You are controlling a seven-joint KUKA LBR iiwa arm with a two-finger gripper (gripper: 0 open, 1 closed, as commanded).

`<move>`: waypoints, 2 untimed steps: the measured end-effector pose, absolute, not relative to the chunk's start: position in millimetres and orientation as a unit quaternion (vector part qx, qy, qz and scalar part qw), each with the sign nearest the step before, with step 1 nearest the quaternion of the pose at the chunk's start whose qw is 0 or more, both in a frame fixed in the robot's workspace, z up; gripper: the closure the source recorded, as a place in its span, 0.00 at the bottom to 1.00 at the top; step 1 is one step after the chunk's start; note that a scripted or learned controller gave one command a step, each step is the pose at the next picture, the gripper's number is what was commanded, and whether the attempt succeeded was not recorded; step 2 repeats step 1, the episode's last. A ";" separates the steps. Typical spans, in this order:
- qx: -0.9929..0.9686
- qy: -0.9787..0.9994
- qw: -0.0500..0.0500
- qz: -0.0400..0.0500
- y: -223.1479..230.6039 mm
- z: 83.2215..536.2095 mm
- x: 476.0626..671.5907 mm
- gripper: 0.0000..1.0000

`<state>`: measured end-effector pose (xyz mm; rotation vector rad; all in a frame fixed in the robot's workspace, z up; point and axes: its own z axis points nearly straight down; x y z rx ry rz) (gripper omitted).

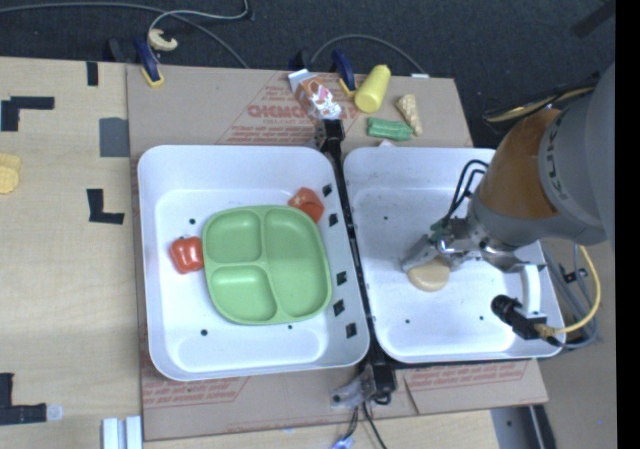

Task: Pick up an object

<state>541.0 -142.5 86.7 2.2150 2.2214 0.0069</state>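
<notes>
gripper low in right bin, I can't tell its state | beige rounded object touching just below gripper | I judge it light, smooth, likely slippery | I'd grip across its short width

Surface: pale wood with cardboard sheet on top. Two white bins side by side on cardboard. Behind them: yellow item, green item, small packet.

A green divided plate and two red-orange pieces sit in a white bin.
</notes>
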 end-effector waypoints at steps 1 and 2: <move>0.706 0.708 0.001 0.000 -81.7 184.7 553.4 1.00; 0.706 0.708 0.001 0.000 -81.7 184.7 553.4 1.00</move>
